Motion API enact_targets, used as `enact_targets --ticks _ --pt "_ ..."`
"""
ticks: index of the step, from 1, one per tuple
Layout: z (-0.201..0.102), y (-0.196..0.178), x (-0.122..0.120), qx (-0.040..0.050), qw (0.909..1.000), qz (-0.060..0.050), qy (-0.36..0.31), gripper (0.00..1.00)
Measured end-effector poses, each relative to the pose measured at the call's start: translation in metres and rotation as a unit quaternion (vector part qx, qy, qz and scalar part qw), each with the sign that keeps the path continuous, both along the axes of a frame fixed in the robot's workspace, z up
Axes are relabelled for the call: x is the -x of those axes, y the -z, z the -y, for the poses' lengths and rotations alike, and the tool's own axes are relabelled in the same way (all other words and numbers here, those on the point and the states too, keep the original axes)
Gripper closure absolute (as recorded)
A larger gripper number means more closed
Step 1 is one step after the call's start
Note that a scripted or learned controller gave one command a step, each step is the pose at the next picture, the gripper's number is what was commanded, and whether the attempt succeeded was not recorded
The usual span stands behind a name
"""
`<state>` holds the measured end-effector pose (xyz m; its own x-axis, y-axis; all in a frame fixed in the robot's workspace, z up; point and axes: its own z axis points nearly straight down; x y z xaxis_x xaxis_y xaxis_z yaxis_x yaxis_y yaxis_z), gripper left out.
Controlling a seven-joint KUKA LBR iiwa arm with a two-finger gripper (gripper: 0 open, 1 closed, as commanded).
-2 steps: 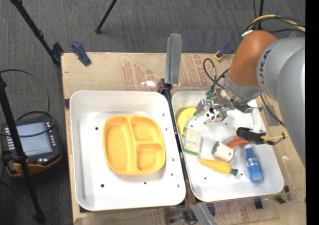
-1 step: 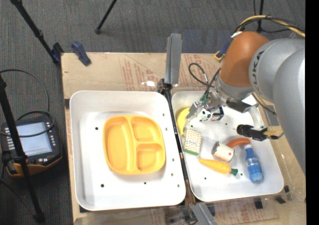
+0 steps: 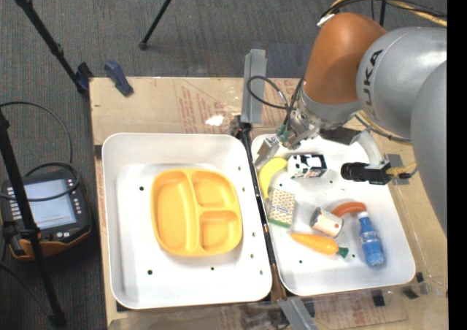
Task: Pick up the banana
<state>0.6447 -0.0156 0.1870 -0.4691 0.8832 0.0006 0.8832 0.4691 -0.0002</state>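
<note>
Camera view: the banana is seen lying in the right bin, near its left wall, beside a small cow toy. Just above it, the hand is poised; its grip state cannot be told.

yellow tray – carrot – bottle

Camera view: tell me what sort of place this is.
Probably a robotics lab bench for pick-and-place trials. A KUKA arm reaches over two white bins of toy food, with tripod legs and a control pendant on the carpet alongside.
</note>
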Motion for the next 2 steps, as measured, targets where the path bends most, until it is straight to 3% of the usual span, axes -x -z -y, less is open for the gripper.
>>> enact_targets --ticks 1,2 --pt "0.025 0.000 0.043 -0.0002 0.9999 -0.001 -0.017 0.00" --pt "-0.015 0.001 0.025 0.0000 0.9990 -0.001 -0.045 0.00"
